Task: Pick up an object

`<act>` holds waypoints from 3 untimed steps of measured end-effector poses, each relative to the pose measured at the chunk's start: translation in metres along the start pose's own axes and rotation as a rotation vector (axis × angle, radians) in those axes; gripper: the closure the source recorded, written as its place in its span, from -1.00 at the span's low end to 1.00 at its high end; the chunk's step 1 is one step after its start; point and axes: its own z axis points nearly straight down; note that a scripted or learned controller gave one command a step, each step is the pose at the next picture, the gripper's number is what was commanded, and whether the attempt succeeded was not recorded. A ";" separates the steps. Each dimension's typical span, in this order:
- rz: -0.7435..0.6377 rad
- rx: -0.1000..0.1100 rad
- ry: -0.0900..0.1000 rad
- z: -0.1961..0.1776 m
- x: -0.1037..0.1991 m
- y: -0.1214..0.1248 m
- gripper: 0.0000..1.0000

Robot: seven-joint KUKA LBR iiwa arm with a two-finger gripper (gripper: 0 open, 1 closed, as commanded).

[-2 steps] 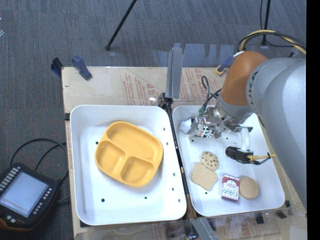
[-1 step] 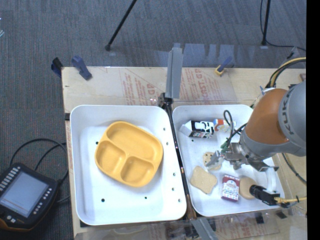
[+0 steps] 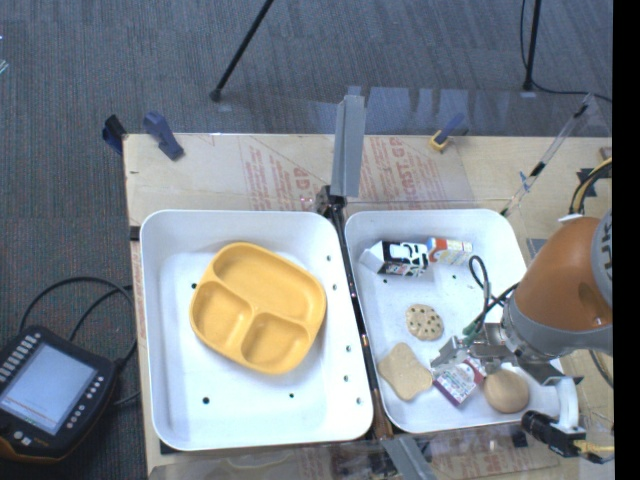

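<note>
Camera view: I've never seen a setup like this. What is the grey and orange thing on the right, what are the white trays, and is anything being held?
One camera looks down at a slant on a bench with two shallow white bins. The grey and orange shape is a robot arm reaching in from the right. Its gripper hangs low over the right bin.

The left bin holds a yellow divided plate. The right bin holds a small milk carton, a chocolate-chip cookie, a slice of toast, a small red and white packet and a tan roundish lump.

I can't tell from this angle whether anything is held.
</note>
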 end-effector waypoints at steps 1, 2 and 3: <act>0.005 0.002 0.002 -0.008 0.000 0.000 1.00; 0.050 0.000 -0.002 -0.044 0.070 0.075 1.00; 0.050 0.000 -0.002 -0.044 0.069 0.075 -1.00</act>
